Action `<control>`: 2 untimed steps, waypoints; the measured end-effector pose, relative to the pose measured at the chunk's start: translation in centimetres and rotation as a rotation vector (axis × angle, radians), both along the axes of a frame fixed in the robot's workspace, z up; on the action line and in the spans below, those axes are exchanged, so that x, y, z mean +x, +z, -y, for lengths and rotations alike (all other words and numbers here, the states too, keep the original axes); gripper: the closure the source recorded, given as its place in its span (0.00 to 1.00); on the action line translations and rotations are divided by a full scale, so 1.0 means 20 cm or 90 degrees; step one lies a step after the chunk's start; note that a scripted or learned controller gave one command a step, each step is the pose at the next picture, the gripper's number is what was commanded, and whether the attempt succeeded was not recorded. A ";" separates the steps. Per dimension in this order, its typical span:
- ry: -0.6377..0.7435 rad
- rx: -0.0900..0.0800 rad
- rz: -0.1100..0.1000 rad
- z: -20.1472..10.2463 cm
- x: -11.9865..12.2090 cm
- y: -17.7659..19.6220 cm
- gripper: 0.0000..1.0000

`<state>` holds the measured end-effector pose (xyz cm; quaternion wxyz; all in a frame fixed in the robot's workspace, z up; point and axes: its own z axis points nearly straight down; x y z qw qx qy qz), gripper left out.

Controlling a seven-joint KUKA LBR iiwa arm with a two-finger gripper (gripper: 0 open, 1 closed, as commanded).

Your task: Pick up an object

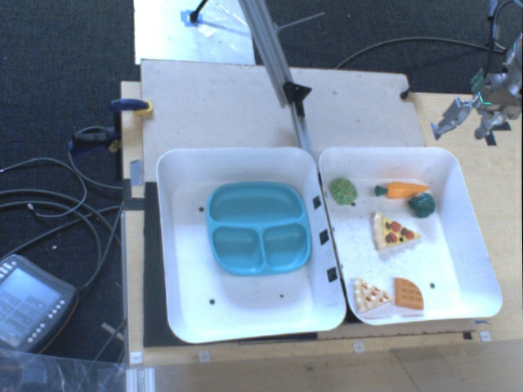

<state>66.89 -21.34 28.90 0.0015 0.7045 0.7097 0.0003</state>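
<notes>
At the far left of the frame a teach pendant [29,302] lies on the dark floor among loose cables. Moving right, the left bin [184,300] holds a blue divided plate [258,227] with three compartments, nothing in them.

Across the shared rim, the right bin [474,251] carries the candidates for the pick, all toy food. A bumpy green ball (perhaps a lettuce or cabbage) [343,190] sits in its upper left corner. To the right of it lies an orange carrot [403,189] with a dark green stub, and just beside the carrot's tip a dark green broccoli piece [422,205]. Below these, mid-bin, is a pizza slice [393,232] with red toppings. Near the lower edge a second pizza slice [370,295] lies next to a brown waffle-like piece [409,293], the two nearly touching.

At the upper right of the frame the gripper [472,119] hangs above the bench, outside the bin's upper right corner and well apart from every toy. Its fingers look spread, with nothing between them.

By my reading the task is at its start: the approach has not begun. The next move calls for choosing one item, travelling left and down over the right bin, and descending with fingers straddling it. The carrot and broccoli are nearest, but their closeness could foul a clean grasp; the mid-bin pizza slice stands clear, though it lies flat.
</notes>
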 end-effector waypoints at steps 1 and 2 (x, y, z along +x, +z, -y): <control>0.000 0.000 -0.001 0.00 0.00 0.00 0.00; 0.000 0.001 -0.003 0.00 0.01 -0.31 0.00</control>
